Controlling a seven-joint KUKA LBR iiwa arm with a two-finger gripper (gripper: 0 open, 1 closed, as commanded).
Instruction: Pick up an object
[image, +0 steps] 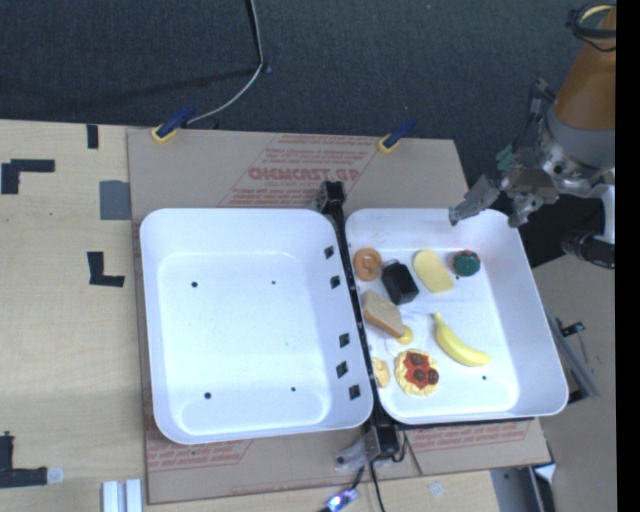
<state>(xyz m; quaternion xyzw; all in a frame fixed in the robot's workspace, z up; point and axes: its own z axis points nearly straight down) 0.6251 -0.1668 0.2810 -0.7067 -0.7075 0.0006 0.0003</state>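
The right bin (520, 330) holds several toy foods: a brown ring-shaped donut (367, 264), a black block (400, 283), a pale yellow piece (433, 270), a small green and red ball (466, 263), a tan wedge (383, 316), a banana (458, 343), a small round pizza (417, 372) and a little yellow piece (380, 372). My gripper (490, 213) hangs over the bin's far rim, above and to the right of the green ball. It is open, and nothing sits between its fingers.
The left bin (240, 320) lies beside the right one, joined along a black-clipped middle edge (340, 290). Both rest on a cardboard sheet (290, 170) on the wooden bench. A black cable (255, 60) trails at the back.
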